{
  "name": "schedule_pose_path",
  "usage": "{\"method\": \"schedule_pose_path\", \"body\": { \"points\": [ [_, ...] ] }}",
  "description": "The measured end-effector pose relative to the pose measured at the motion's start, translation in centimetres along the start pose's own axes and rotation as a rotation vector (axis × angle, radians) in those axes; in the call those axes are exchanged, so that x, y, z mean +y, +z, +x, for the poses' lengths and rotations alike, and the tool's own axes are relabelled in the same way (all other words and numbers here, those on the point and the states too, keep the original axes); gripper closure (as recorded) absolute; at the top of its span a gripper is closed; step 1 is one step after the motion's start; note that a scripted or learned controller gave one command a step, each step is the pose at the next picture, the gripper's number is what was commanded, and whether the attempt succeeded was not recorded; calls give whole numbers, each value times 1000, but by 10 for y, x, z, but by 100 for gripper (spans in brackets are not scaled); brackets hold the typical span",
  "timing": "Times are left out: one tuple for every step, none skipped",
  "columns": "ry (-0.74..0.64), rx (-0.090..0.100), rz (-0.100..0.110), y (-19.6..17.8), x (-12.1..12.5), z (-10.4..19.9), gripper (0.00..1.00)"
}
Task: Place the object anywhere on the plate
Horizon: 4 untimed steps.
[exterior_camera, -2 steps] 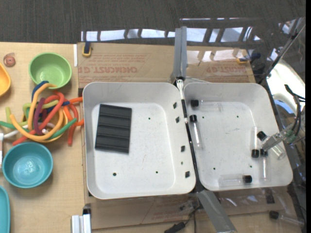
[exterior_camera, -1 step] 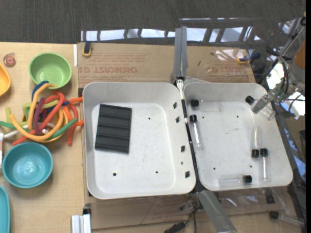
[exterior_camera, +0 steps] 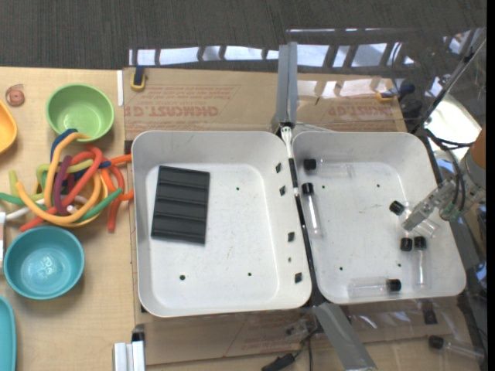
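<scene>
Camera view from above puts the gripper [exterior_camera: 422,215] low over the right bin [exterior_camera: 363,149], close to that bin's right-hand wall; its tip is pale and blurred against the white floor, so whether it is spread or closed cannot be told, and nothing can be seen held in it. One loose thing lies in the bins, a black ribbed slab [exterior_camera: 181,204], flat on the floor of the left bin [exterior_camera: 232,149]; I take it for the task's thing, though whether it is the object or stands for the plate is not clear. From the gripper the slab lies well apart, straight across toward the view's left, beyond the ridge where the two bins meet; it sits near the left bin's far-side wall from the arm. Its long axis runs from the near edge toward the far edge of the view, roughly square to the line of reach, with its ribs along that axis; a long sideways reach over the ridge seems needed, closing across the short width.
</scene>
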State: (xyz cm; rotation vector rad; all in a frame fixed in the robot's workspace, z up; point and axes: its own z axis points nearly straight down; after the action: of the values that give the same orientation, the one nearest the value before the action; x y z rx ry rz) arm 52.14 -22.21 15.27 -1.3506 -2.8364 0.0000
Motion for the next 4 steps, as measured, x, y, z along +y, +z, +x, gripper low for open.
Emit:
{"method": "schedule_pose_path", "body": {
  "points": [
    [18, -2, -1, -42, 20, -16, 100],
    [-85, 1, 0, 7, -34, 28, 100],
    [309, -3, -1, -19, 63, -51, 100],
    [245, 0, 1, -14, 0, 0, 100]
  ]
}}
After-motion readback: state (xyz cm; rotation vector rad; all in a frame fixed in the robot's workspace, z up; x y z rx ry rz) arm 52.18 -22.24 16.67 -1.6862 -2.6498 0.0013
